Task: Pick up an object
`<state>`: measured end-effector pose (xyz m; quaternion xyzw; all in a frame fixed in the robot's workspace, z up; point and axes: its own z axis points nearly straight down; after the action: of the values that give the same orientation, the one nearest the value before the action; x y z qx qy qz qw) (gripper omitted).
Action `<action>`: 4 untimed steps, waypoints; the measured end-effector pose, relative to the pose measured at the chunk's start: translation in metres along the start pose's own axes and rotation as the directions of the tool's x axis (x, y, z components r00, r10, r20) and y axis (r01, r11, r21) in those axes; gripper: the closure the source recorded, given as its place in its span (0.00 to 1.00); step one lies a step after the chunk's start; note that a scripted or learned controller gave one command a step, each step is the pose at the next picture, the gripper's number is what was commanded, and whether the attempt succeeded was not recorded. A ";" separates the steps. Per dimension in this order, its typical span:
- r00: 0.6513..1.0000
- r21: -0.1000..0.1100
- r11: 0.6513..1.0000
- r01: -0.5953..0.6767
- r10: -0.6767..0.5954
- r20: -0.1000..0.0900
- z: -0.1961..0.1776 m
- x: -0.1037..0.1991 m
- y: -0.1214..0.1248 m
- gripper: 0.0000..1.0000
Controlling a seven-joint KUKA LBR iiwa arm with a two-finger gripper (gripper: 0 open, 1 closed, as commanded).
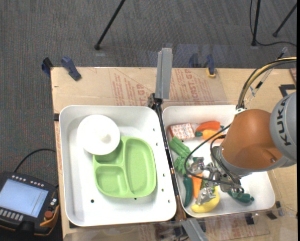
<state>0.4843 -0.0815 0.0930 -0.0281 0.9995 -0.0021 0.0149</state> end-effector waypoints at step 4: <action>0.991 -0.003 0.991 0.133 -0.133 -0.001 0.001 -0.002 -0.002 0.00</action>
<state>0.4861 -0.0829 0.0925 -0.0944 0.9954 -0.0015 0.0139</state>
